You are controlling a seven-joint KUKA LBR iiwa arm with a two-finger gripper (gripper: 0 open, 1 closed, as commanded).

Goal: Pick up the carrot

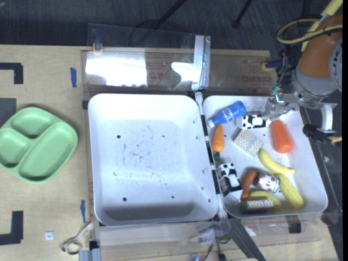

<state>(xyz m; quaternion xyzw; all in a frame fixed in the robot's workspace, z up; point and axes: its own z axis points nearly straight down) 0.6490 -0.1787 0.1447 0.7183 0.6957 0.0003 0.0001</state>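
Grey and orange, the arm (pixel 318 64) is reaching in from the upper right of the frame, its wrist angling down and leftward over the far edge of the right bin (pixel 318 197). The end effector (pixel 273 109) is hanging near the bin's upper rim, just above a black-and-white block (pixel 252 122); whether it is wide or narrow cannot be told, and nothing is showing in its grip. The carrot (pixel 281 136) is lying just below and right of the end effector, apart from it, in the upper right part of that bin. Further down, a banana (pixel 275 163) and a corn cob (pixel 291 190) are lying nearby. A blue bottle (pixel 230 113) is resting at the bin's upper left. The left bin (pixel 103 113) is sitting beside it on the table (pixel 43 200), with a green plate (pixel 37 144) at the far left.
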